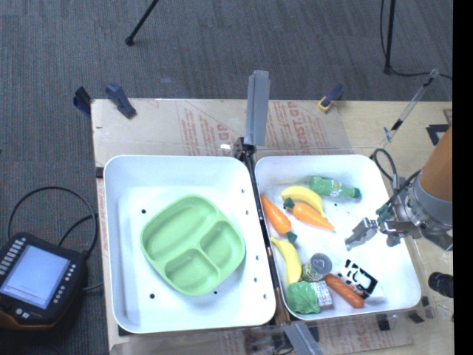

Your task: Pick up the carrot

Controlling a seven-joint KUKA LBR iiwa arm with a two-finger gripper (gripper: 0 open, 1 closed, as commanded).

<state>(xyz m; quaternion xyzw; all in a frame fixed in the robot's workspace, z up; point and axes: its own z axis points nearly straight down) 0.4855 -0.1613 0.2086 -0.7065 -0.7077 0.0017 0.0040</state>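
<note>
The gripper [363,233] hangs over the right bin [377,170], near its 3 o'clock wall, with nothing visibly between its fingers; how far they are spread cannot be told at this slant. The nearest carrot [312,214] lies at about 10 o'clock from the gripper, close by, just under a banana [303,197] and touching it. Its long axis runs from 10 o'clock, the green-capped end, to 4 o'clock, the point aimed roughly toward the gripper. A second carrot [275,215] lies farther off at 9 o'clock, by the left wall. The coming reach is likely up-left, with the jaws set across that slanted axis.
</note>
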